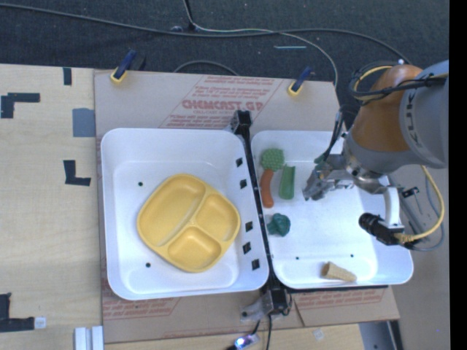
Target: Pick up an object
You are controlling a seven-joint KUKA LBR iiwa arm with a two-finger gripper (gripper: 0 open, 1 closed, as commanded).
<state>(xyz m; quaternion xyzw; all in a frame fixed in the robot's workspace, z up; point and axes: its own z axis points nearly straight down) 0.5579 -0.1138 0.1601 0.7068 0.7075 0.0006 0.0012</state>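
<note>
Far left: pale wood desk (pixel 44 217) w/ dark tape marks. Cardboard sheet (pixel 211 104) under both bins, held at top edge by two blue-yellow clamps (pixel 122 67).

Left bin (pixel 117 159): yellow tray (pixel 189 222), three compartments, lying flat, turned at an angle, roughly mid-bin. Compartments bare.

Black divider strip (pixel 252 203) btwn the bins, running top to bottom.

Right bin (pixel 387 272), contents clustered along its left side:
- green broccoli-like piece (pixel 272 158) near top-left corner, touching top end of orange stick (pixel 267 187), carrot-like, lying lengthwise close to the divider.
- green block (pixel 287 182), upright rectangle, just beside the stick on its right.
- dark green lump (pixel 279 225) below those, apart from them.
- tan wedge (pixel 338 272) near bottom edge, well apart from the rest.

Fingers (pixel 315 184) over the right bin, just right of green block, not touching it as far as can be seen. Nothing visible btwn them; tips dark and foreshortened, so released or clenched: can't tell.

Grey arm (pixel 427 115) w/ orange band (pixel 379 119) coming in from right, above the fingers. Yellow and black cables looping around wrist; black cable (pixel 219 29) across dark floor at top.
</note>
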